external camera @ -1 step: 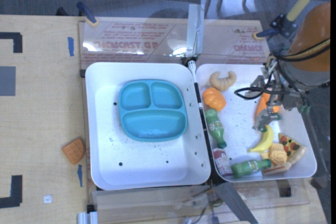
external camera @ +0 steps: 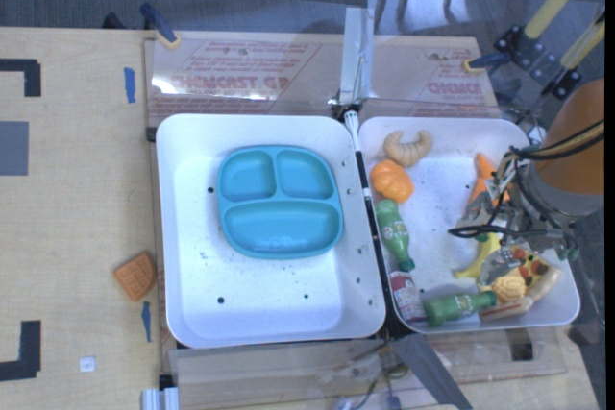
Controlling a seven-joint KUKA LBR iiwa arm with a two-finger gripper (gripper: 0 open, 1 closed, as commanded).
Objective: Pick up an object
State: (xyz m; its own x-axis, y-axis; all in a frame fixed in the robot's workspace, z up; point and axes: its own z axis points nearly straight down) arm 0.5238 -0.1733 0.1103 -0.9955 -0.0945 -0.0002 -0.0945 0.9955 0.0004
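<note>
Over the right edge of the right white bin (external camera: 432,132), the grey arm with its orange band (external camera: 579,147) reaches down, and its dark two-finger gripper (external camera: 488,224) hangs low among the toys; whether the jaws are open or closed on anything I cannot tell. Just beside the gripper lie an orange carrot (external camera: 483,170) and a yellow banana (external camera: 481,256). Along the bin's left edge sit an orange round fruit (external camera: 392,180) and a clear green-labelled bottle (external camera: 393,233). A tan croissant (external camera: 407,146) lies near the far edge, a green bottle (external camera: 459,305) along the near edge. The left white bin (external camera: 187,235) carries a blue divided plastic plate (external camera: 280,202). An orange waffle-like square (external camera: 135,275) rests on the bench near the left bin's left edge.
</note>
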